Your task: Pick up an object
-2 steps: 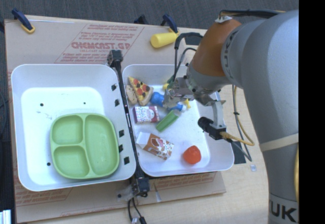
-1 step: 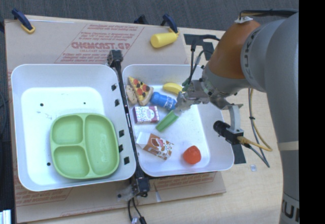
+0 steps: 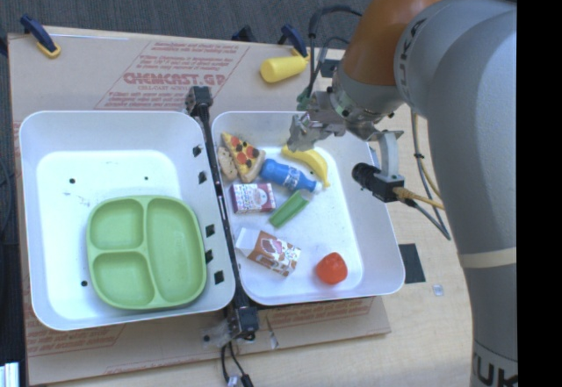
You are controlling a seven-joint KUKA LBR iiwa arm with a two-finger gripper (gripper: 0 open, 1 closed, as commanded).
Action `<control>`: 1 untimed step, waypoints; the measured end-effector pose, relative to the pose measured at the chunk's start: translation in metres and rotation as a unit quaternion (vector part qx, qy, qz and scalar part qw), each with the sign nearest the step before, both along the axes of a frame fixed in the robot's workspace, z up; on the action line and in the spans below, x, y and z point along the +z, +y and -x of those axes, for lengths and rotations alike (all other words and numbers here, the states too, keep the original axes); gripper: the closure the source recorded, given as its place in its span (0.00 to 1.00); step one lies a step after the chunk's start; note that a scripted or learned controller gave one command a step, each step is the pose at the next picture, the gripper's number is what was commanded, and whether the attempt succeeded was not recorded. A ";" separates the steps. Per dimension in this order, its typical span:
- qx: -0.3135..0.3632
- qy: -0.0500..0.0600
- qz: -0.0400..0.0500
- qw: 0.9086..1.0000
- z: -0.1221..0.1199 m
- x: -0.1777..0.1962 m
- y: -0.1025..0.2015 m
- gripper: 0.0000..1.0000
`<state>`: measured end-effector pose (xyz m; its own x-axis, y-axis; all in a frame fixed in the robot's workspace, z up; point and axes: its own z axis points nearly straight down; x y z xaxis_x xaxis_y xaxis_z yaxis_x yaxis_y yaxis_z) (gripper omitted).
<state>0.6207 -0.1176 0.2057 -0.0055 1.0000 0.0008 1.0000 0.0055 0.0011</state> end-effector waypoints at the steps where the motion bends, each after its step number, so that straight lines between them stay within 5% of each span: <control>1: 0.001 0.003 0.000 1.000 0.019 -0.014 0.074 1.00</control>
<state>0.6012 -0.0441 0.1913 -0.0076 1.0000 0.0004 1.0000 0.0076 -0.0042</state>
